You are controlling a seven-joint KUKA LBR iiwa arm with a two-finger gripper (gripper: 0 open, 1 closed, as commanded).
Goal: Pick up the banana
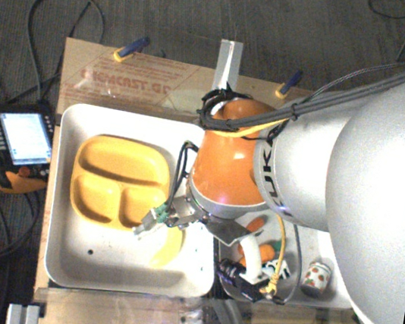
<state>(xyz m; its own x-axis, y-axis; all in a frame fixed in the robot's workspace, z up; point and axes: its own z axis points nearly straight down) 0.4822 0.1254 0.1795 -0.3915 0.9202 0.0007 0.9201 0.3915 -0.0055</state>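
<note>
The grey arm (355, 168) fills the right side of the camera view, its orange band (226, 157) hanging over the divide between the two bins. Beneath it the bench (124, 79) carries a wooden board held by two blue-and-yellow clamps (131, 48) at its far edge. The left white bin (62, 195) is in plain sight; the right one is largely hidden under the arm.

In the left bin a yellow divided tray (119, 179) lies toward the far left corner, three compartments showing. The banana (168, 245) lies flat on the bin floor just beside the tray's near right corner — pale yellow, washed out by glare, so its outline is probably only partly readable.

The gripper (152, 222) reaches down from the wrist toward the left and sits at the tray's near right edge, close to the banana's upper end. Whether it is spread or closed I cannot tell — the tip is small and blurred.

In the right bin, small orange-and-white objects (263, 256) and a brown-spotted white ball (315, 276) peek out beneath the arm. Left of the bench, a handheld pendant (18, 138) with a lit screen rests on the floor.
</note>
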